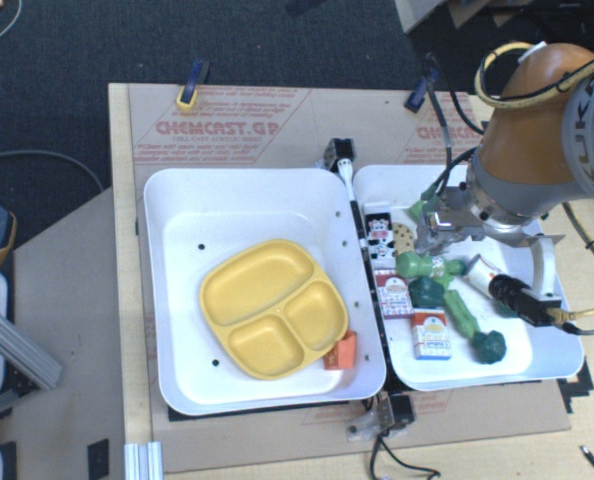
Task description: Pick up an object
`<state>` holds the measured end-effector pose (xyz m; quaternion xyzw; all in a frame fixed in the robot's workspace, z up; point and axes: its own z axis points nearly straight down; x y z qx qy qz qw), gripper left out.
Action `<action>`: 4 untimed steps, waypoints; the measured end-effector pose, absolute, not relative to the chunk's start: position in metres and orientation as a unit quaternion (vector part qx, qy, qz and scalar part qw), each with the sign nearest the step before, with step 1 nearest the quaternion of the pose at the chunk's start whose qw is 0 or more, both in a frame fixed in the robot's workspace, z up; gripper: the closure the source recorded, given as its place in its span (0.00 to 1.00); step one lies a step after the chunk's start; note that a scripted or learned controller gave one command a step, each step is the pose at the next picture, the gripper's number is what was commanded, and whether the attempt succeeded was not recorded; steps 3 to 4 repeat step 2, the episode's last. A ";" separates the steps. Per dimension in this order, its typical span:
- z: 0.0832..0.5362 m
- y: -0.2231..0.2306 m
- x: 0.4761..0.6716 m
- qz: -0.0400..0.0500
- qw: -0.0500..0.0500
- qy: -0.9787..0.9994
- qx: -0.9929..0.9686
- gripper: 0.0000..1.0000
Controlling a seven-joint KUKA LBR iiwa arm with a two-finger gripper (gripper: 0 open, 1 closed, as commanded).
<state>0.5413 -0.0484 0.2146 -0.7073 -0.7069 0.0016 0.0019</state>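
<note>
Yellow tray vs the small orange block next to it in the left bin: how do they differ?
The yellow tray is wide, rounded and split into three compartments; the orange block is small, boxy and plain. The tray sits mid-bin, while the block sits at its lower-right edge, near the left bin's corner. Both rest on that bin's floor, away from the hand.

Grey arm [577, 138], orange band [537, 88]

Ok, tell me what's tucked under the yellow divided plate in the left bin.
An orange block pokes out from beneath the yellow divided plate at its lower right edge. Anything else beneath the plate is covered.
</note>
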 end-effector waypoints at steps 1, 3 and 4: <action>0.217 -0.043 0.542 0.000 0.000 -0.707 -0.707 1.00; 0.220 -0.049 0.528 0.001 0.002 -0.707 -0.707 1.00; 0.220 -0.049 0.528 0.001 0.002 -0.707 -0.707 1.00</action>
